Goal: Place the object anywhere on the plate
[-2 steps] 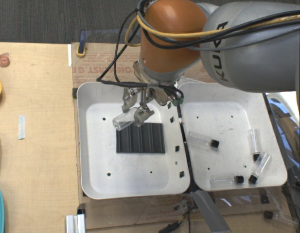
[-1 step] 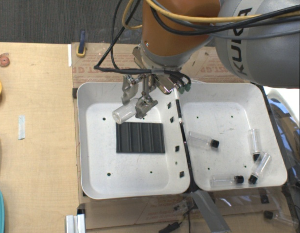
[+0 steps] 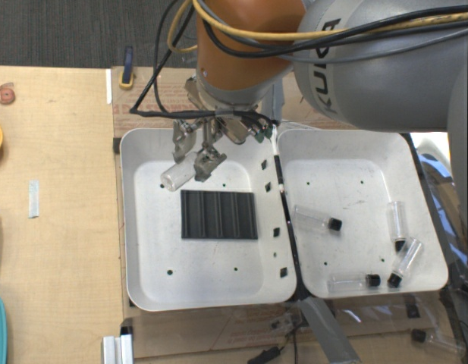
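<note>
**Vial in the fingers, just above the plate**

Camera view: the gripper [image 3: 197, 158] hangs over the left bin [image 3: 142, 264], and its fingers [image 3: 210, 162] look closed on a clear vial [image 3: 177, 176] that pokes out to their left, tilted. The ribbed black plate [image 3: 218, 214] lies flat just below the fingers. Well off to their right, the right bin [image 3: 347, 165] has four more vials [image 3: 315, 218] scattered around.

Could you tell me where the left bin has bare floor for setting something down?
In the left bin, bare floor lies below the black plate and along its left wall. Above the plate it is crowded: the tool holds a clear vial there.
</note>
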You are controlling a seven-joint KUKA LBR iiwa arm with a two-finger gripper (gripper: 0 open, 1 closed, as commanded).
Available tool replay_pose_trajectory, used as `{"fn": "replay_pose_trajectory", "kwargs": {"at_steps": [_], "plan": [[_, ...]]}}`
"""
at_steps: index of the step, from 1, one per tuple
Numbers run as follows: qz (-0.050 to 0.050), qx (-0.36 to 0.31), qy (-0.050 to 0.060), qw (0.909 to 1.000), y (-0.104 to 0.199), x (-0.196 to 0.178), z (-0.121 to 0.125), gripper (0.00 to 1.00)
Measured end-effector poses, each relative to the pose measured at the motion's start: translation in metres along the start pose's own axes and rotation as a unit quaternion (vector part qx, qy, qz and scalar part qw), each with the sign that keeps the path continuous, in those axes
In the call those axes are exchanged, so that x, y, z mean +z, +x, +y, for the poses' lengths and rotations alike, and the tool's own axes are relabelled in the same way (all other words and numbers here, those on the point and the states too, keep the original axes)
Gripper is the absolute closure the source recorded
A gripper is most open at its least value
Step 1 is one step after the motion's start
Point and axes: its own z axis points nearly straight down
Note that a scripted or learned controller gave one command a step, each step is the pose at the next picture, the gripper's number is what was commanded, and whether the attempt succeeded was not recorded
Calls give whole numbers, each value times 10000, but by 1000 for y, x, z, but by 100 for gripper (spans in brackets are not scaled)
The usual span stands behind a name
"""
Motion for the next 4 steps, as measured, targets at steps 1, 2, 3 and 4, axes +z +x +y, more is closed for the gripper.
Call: {"fn": "replay_pose_trajectory", "kwargs": {"at_steps": [1, 2, 3, 4], "plan": [[6, -2047, -9, 9788, 34, 22, -8, 100], [4, -2046, -8, 9788, 34, 22, -8, 0], [-14, -1208, 0, 9927, -41, 127, -29, 0], [-1, 2794, 10, 9602, -15, 170, -25, 0]]}}
